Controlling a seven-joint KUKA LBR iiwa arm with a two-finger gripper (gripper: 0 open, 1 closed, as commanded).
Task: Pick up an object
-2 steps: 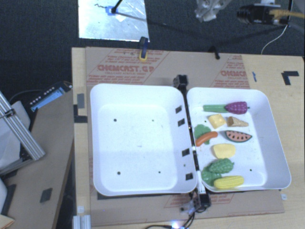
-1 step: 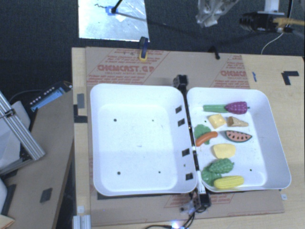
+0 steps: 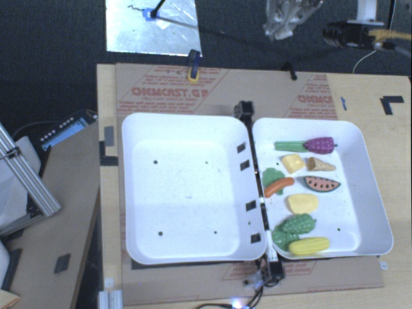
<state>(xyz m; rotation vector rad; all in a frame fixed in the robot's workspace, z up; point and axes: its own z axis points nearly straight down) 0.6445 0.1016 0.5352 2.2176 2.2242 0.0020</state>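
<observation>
The right bin (image 3: 367,192) holds several toy foods. A purple vegetable with a green stem (image 3: 310,145) lies at the far side. Below it are a yellow wedge (image 3: 292,163) and a tan piece (image 3: 320,165). A watermelon slice (image 3: 321,184), an orange sausage (image 3: 279,186) on a green leaf (image 3: 271,175), and a pale yellow lump (image 3: 302,203) fill the middle. A green bunch (image 3: 293,226) and a corn cob (image 3: 309,244) lie near the front. My gripper (image 3: 281,26) hangs high beyond the bench's far edge, away from both bins, with nothing seen in it.
The left bin (image 3: 138,192) sits beside the right one, joined by a black hinge strip (image 3: 253,172). A shiny metal sheet (image 3: 153,18) lies on the floor at the back left. A yellow clamp (image 3: 193,69) grips the bench's far edge. A grey rail (image 3: 26,179) stands at the left.
</observation>
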